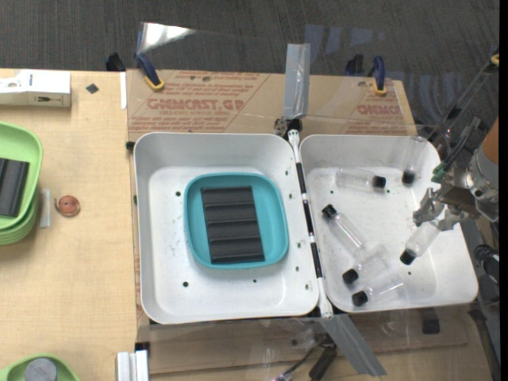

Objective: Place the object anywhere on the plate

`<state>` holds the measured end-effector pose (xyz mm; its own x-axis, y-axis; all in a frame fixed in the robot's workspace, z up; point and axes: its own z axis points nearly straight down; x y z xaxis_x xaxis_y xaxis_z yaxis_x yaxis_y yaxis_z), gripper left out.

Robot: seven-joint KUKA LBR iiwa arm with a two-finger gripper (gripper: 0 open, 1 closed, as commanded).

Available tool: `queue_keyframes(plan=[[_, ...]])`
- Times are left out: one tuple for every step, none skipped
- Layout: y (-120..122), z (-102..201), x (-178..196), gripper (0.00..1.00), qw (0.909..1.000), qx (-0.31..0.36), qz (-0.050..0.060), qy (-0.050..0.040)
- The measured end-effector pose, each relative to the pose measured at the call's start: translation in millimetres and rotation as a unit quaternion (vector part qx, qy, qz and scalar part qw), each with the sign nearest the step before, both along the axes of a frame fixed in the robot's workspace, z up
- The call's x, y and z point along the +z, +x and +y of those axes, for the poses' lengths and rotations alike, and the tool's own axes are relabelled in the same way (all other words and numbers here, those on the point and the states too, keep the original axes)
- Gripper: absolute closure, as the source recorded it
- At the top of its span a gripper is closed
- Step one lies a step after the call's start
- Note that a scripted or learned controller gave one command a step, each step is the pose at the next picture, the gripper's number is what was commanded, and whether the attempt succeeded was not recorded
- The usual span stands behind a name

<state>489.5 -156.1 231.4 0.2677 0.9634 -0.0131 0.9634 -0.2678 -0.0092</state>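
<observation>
The gripper [435, 215] sits at the right side of the right bin [452, 288], reaching in from the right edge of the view. Between its fingers it pinches the upper end of a clear vial [420, 239], which hangs tilted, its black cap [407, 255] pointing down and to the left, close above the bin floor. Whether the cap touches the floor cannot be told.

More clear vials with black caps lie in the same bin. One lies slantwise [343, 225] left of the gripper, its cap toward the upper left. Two more [379, 277] lie close together near the front, caps at the lower left. Another [359, 181] lies along the back, and one [412, 163] stands in the far right corner.

The left bin [159, 236] holds the teal plate [194, 221], roughly centred. A dark ribbed block [232, 225] rests on the plate. The held vial is well apart from the plate, with the wall between the bins in between.

Behind the bins lies cardboard [206, 101] with spring clamps [149, 76] at its back edge. On the wooden bench [71, 292] to the left sits a green tray [20, 185] with a dark block in it, and a small round orange piece [68, 205] just beside it.
</observation>
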Motion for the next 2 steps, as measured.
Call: queue_keyframes(plan=[[0.4, -0.7, 7.8, 1.00, 1.0000, 0.001, 0.001, -0.0009], [0.7, -1.4, 15.2, 1.00, 1.0000, 0.002, 0.003, -0.0019]])
